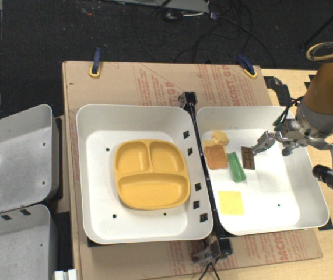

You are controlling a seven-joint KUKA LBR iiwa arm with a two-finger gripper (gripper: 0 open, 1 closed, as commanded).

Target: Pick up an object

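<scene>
The right bin (306,212) holds several small items: a pale yellow lump (219,137), a tan slab (216,156), a green block (236,167), a dark brown piece (248,157) and a flat yellow square (231,203). My gripper (276,146) hangs over the upper middle of this bin, just right of the dark brown piece. Its two fingers are spread apart, open, with nothing between them. One fingertip (262,144) points toward the brown piece and stands slightly apart from it.
In the left bin (90,156) lies a yellow divided plate (152,174). A black divider (200,156) runs between the bins. Grey metal panels (14,156) lie off the bench's left side. Two clamps hold the cardboard base at the back.
</scene>
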